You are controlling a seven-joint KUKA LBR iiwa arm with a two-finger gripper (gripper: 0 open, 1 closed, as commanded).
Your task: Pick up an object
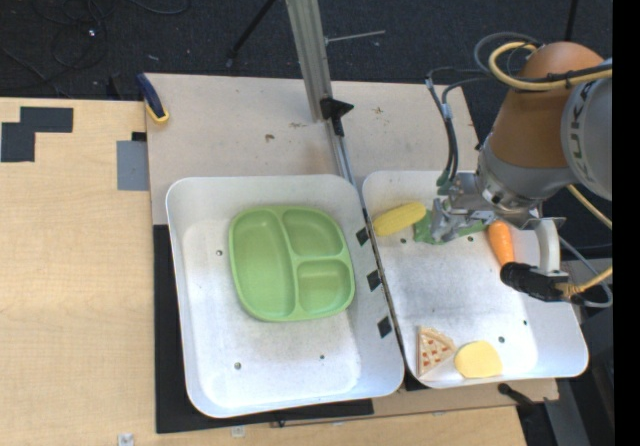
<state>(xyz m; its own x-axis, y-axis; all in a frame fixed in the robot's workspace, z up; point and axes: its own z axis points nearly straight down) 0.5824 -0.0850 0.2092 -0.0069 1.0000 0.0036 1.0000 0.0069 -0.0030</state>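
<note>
The gripper (447,222) hangs low over the far end of the right bin (560,359), with a small green object (428,231) just at its near-left side, touching or nearly touching the metal parts. Whether that green piece sits between the fingers cannot be made out, and their spread cannot be told either.

Just left of the green object lies a yellow corn cob (399,218), tilted, close to the bin's left wall. On the other side of the gripper an orange carrot (501,243) lies on the bin floor, partly under the wrist. At the near end of the same bin, well apart from the gripper, a pizza slice (433,350) rests beside a round yellow piece (478,360), the two almost touching.

The left bin (200,354) holds a green divided plate (292,263) with three compartments, lying flat near its middle.

The arm (545,124) comes in from the right, its orange band above the grey wrist. An aluminium post (308,44) stands behind the bins.
</note>
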